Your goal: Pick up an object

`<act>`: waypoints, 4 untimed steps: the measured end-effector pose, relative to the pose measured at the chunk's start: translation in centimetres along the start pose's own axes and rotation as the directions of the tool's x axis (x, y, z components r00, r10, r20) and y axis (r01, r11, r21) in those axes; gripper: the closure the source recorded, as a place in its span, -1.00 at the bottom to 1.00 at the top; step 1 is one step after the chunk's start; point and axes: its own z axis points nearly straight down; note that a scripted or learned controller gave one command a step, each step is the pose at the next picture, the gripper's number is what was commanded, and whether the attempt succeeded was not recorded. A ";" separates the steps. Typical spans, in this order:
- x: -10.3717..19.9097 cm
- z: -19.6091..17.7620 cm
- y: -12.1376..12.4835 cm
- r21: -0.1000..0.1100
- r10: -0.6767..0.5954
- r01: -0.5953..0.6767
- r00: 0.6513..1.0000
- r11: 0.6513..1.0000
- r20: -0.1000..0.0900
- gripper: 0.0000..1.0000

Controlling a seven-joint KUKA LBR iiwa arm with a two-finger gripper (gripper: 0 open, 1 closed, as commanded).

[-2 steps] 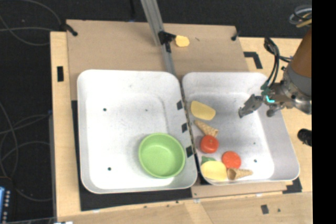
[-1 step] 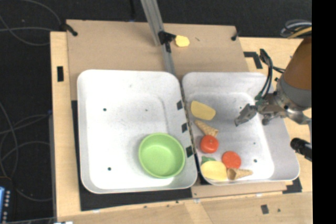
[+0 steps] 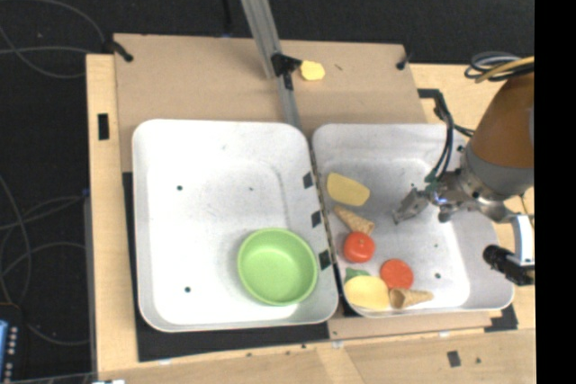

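My gripper (image 3: 407,206) hangs over the middle of the right bin (image 3: 396,148), open with nothing between its fingers. To its left lie a pale yellow piece (image 3: 346,189) and a tan cone (image 3: 356,221). Below those sits a red tomato-like ball (image 3: 359,246). Near the bin's front edge are an orange-red round piece (image 3: 396,272), a yellow lemon-like lump (image 3: 366,291) and a second small cone (image 3: 411,298). The gripper touches none of them.
A green bowl (image 3: 277,266) sits in the front right of the left bin (image 3: 180,166). A small yellow item (image 3: 312,70) lies on the brown board behind the bins, beside a slanted metal pole (image 3: 256,4). The arm (image 3: 504,139) fills the right side.
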 end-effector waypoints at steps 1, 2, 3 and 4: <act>-0.2 5.0 0.0 -0.003 0.000 0.000 1.000 1.000 0.001 -1.00; -0.2 3.7 0.1 -0.008 0.004 -0.004 1.000 1.000 -0.001 1.00; -1.0 -2.4 0.0 -0.011 0.004 -0.004 1.000 1.000 0.000 1.00; -1.2 -8.8 0.6 -0.012 -0.006 0.006 1.000 1.000 0.000 1.00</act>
